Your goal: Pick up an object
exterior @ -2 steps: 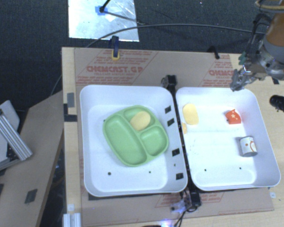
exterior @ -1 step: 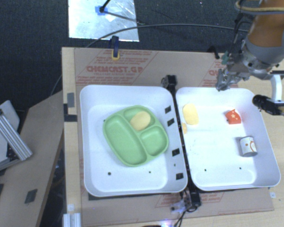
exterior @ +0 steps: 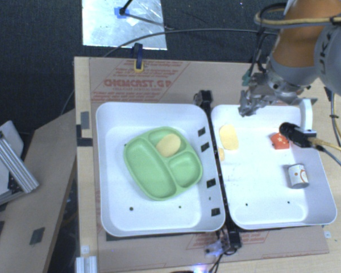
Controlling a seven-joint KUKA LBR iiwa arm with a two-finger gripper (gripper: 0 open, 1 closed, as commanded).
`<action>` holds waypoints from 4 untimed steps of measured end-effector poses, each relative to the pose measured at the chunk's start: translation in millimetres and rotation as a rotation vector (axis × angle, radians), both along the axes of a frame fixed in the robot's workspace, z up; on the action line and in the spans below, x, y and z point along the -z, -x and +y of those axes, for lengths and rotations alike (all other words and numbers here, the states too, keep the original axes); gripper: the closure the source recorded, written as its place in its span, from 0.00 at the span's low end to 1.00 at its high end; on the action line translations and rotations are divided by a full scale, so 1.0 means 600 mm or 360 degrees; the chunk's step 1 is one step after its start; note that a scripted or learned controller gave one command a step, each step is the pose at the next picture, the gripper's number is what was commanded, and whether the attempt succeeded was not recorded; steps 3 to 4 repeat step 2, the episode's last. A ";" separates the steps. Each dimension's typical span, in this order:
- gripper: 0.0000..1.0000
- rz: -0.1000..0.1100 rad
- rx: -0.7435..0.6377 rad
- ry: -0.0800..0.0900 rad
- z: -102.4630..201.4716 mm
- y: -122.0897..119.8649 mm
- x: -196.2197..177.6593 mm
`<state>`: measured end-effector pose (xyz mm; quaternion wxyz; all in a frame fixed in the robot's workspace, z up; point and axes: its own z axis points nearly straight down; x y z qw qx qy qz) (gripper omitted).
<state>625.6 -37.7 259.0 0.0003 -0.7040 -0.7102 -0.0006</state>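
My gripper (exterior: 248, 108) hangs over the far edge of the right bin (exterior: 273, 209), with nothing seen between its fingers. Just below and left of it a pale yellow flat piece (exterior: 229, 136) lies on the bin floor. A small red-orange object (exterior: 280, 141) sits near the right side of that bin, partly hidden by the robot's black part. A small grey-white cylinder (exterior: 298, 176) lies nearer the front right. In the left bin (exterior: 119, 209) rests a green divided plate (exterior: 159, 166) with a yellow rounded object (exterior: 169, 145) in its upper compartment.
A tiny yellow bit (exterior: 221, 153) lies by the right bin's left wall. Black clips line the divider between the bins (exterior: 210, 152). A cardboard sheet (exterior: 142, 78) lies under both bins. A silver panel (exterior: 122, 13) sits at the back.
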 end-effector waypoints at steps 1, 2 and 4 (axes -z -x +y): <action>1.00 -0.0001 -0.0001 0.0000 0.075 0.003 0.005; 1.00 0.0002 -0.0002 -0.0001 0.170 0.006 0.043; 1.00 0.0002 -0.0002 -0.0001 0.170 0.006 0.043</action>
